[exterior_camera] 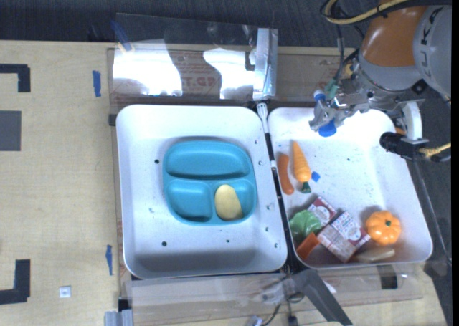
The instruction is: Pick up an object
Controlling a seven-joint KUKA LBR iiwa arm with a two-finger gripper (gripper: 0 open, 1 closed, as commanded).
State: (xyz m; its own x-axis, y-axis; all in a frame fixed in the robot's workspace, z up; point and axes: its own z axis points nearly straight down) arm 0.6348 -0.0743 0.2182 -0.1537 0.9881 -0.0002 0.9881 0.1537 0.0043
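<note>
My gripper (326,118) hangs over the far left corner of the right bin (401,167), above bare white floor, and nothing shows in its grasp. An orange carrot (300,163) lies a little nearer, against the left wall, with a darker orange sausage-like piece (285,174) beside it. At the bin's near side sit a small orange pumpkin (383,226), a red and white packet (340,235) and a green item (304,222).
The left bin (136,174) holds a blue divided tray (204,174) with a yellow oval object (228,202) in its near right compartment. A clear plastic panel (186,66) stands behind the bins. The arm's orange band (401,38) rises at the upper right.
</note>
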